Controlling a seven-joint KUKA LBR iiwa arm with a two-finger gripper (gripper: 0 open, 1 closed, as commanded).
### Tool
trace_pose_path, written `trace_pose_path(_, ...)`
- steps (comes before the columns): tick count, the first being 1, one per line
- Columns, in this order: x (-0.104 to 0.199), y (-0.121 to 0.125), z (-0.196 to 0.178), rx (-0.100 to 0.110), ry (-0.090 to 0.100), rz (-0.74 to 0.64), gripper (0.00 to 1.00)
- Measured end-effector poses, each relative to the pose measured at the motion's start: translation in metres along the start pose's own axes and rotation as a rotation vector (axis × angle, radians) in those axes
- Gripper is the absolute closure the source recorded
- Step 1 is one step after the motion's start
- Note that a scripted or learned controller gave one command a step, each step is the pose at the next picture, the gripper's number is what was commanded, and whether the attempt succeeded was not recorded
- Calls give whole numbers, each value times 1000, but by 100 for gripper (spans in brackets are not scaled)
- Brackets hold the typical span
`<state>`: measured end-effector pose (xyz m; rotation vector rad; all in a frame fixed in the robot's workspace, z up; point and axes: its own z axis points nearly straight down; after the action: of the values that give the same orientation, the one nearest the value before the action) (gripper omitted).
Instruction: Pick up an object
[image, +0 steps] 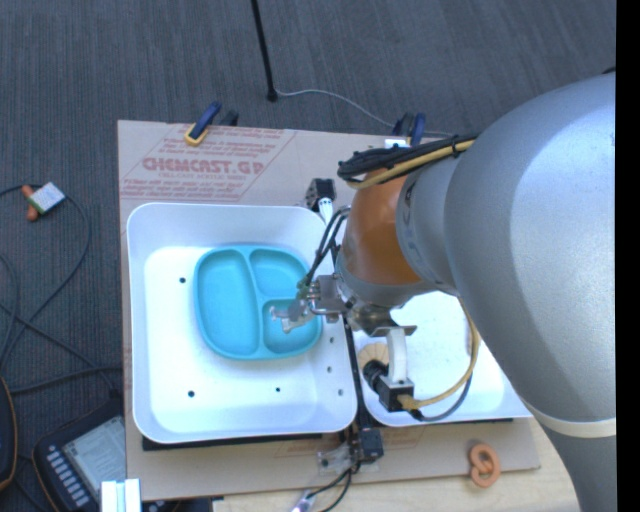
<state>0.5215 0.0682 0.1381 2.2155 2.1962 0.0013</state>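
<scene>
I see my hand (291, 316) low over a blue divided plate (232, 300) in the left bin (160, 395); I cannot tell its grip state.

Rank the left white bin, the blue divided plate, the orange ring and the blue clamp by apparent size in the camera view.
1. left white bin
2. blue divided plate
3. blue clamp and orange ring: both small and look alike, so I won't rank them.
</scene>
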Motion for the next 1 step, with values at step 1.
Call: trace_pose_path(1, 4, 14, 6, 6, -9, 9, 0)
